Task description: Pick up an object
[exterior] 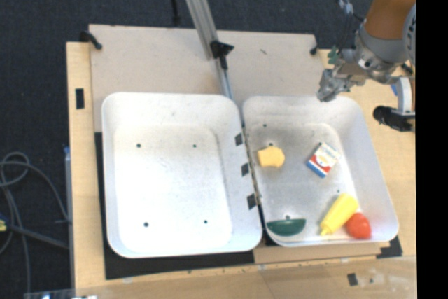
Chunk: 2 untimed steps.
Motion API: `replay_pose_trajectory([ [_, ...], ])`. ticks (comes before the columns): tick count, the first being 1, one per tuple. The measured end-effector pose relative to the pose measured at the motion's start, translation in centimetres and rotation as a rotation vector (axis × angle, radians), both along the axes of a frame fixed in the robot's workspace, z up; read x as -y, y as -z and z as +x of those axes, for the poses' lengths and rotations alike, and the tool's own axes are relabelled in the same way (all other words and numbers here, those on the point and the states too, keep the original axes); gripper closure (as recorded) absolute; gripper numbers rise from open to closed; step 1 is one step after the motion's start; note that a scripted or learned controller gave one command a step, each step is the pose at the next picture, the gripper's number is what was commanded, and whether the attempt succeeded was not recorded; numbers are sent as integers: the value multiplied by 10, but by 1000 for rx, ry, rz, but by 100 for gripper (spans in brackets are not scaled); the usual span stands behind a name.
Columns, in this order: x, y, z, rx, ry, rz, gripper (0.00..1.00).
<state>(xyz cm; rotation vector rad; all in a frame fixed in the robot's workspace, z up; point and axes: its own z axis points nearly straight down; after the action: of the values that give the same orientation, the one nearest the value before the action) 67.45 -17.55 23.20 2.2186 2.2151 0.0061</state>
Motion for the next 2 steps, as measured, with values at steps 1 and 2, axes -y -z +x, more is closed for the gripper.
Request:
replay_pose_trajectory([
  [1,-55,-7,-17,-5,-8,2,100],
  [2,-112,-2,-30,-8,-8,3,100],
])
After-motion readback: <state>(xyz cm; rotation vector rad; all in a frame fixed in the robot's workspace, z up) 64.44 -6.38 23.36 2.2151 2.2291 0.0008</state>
